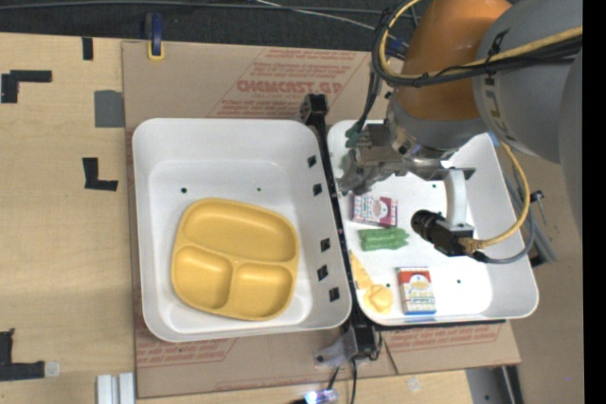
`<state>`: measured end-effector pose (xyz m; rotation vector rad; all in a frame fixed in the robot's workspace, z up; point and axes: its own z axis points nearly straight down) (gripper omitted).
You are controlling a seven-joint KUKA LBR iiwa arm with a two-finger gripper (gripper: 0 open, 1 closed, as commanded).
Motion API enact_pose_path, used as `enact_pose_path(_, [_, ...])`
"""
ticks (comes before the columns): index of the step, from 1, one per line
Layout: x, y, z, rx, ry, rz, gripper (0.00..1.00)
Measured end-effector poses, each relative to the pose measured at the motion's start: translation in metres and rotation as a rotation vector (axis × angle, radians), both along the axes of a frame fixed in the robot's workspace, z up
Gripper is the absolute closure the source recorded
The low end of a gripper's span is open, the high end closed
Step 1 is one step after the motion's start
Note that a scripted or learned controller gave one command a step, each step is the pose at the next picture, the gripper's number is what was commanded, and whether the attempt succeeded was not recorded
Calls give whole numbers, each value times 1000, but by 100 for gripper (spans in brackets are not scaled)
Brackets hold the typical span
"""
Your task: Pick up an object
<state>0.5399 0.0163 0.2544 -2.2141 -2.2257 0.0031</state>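
The gripper (365, 167) hangs low over the far left part of the right bin (502, 298), just above a small pink-and-white packet (373, 209); whether its fingers are wide or narrow I cannot tell. Nearer the front edge lie a green object (383, 240), a red-and-white box (416, 289) and a yellow piece (377, 296). The left bin (151, 156) carries a yellow divided tray (235, 257). This looks like the approach; next comes a descent centred on the packet.
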Motion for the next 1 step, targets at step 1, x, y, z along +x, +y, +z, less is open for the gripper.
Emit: enact_pose_path(1, [-13,44,-15,0,1,-1,100])
